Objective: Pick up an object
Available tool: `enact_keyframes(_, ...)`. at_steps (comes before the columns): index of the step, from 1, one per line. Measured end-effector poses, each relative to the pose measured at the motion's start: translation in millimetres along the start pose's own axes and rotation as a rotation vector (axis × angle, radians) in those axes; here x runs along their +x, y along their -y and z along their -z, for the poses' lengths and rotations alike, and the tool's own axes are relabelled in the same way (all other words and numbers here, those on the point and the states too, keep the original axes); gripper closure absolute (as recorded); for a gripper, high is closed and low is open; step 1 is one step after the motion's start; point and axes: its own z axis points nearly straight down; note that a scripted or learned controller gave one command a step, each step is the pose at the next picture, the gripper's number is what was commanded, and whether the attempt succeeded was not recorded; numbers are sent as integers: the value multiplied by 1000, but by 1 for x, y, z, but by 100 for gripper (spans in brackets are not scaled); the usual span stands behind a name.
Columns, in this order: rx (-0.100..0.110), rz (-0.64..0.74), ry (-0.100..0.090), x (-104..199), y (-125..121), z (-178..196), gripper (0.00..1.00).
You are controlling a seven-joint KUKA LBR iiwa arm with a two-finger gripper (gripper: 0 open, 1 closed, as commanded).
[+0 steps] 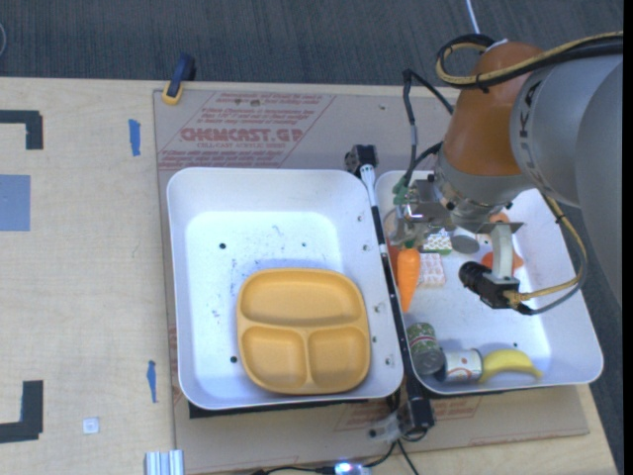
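Over the right bin, the grey arm with its orange band hangs low, and its gripper sits near the bin's left wall; whether it is wide, narrow or holding anything cannot be told, as the wrist hides it. Just below it lies an orange carrot, beside a small pale speckled block. Along the near wall sit a green can, a white and red can and a yellow banana, close together. A black cable loops across this bin. Inside the left bin rests 1 yellow 3-compartment plate. Both bins stand on brown cardboard on a pale wooden bench; dark carpet lies beyond.
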Motion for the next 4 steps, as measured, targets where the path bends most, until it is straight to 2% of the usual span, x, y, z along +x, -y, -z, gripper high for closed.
enact_keyframes(1,2,-3,0,-46,73,0,100)
enact_keyframes(2,2,-3,0,-46,73,0,0)
enact_keyframes(3,-13,-6,6,-111,67,-83,0)
enact_keyframes(4,-17,-5,4,-110,65,-72,100)
